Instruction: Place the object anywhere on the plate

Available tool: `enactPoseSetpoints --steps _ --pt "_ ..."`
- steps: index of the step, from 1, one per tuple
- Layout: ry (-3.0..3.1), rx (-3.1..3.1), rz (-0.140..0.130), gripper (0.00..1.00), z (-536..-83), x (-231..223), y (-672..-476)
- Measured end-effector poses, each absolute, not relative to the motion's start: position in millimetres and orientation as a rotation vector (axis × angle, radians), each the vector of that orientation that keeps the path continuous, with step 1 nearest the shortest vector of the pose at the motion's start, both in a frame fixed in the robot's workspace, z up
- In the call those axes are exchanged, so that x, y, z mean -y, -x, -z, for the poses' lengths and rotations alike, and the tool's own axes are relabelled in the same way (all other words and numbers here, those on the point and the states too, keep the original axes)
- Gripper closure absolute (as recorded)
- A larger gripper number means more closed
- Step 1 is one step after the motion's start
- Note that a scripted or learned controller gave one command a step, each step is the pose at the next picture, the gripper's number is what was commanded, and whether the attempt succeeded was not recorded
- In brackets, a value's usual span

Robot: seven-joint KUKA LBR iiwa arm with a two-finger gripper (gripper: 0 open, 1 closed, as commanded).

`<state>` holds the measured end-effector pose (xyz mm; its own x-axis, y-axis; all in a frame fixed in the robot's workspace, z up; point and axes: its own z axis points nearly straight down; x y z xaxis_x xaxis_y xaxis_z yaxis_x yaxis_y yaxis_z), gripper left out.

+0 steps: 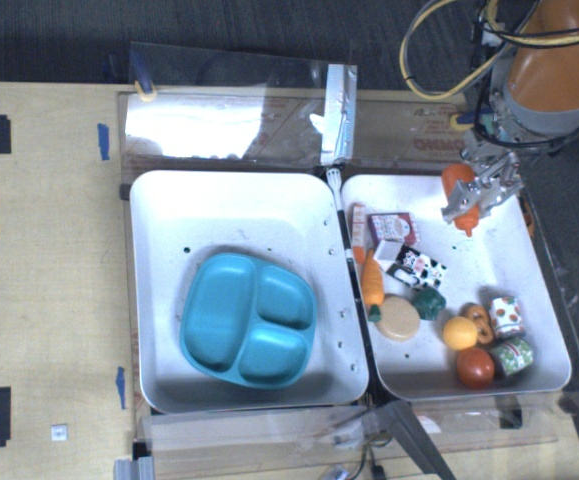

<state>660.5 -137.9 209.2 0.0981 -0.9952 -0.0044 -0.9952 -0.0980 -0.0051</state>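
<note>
Wood bench (49, 298), two white bins (169, 208), blue plate (249, 318).

I see the pale wooden bench (49, 298) carrying two shallow white bins side by side. The left bin (159, 218) touches the right bin (544, 298) along a central seam. Just behind the left bin, a clear plastic sheet (229, 118) lies on the bench.
</note>
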Motion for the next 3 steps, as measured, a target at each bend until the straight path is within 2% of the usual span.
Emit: enactPoseSetpoints --steps 1,2,3 --pt "2.408 -2.012 -0.008 1.0 -184.2 79.6 -653.8" --pt "2.271 -2.159 -0.002 1.0 -185.9 -6.3 -664.8" --pt "2.366 -2.056 -0.002 1.0 -223.4 -104.7 -627.2"
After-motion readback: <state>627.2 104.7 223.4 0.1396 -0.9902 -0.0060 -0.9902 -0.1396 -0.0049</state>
